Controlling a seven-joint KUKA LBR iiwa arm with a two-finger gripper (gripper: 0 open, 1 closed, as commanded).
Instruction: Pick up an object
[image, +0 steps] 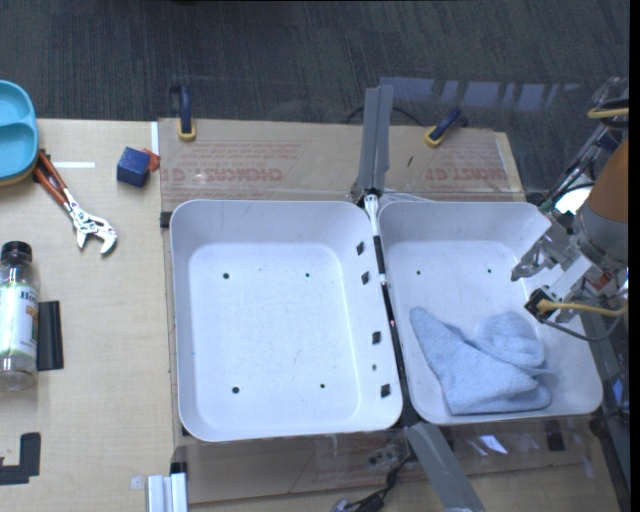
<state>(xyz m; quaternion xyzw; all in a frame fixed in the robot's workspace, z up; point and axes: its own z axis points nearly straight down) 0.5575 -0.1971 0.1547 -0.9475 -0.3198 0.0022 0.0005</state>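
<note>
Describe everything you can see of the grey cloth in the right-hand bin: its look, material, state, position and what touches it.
The grey cloth is a soft, towel-like fabric, pale blue-grey, lying crumpled in loose folds. It looks roughly triangular, with a narrow corner pointing toward the divider and a bunched hump at its right end. It rests on the floor of the right bin, in the near half, reaching almost to the near wall. The tool is just above its right end; whether they touch cannot be told.
</note>
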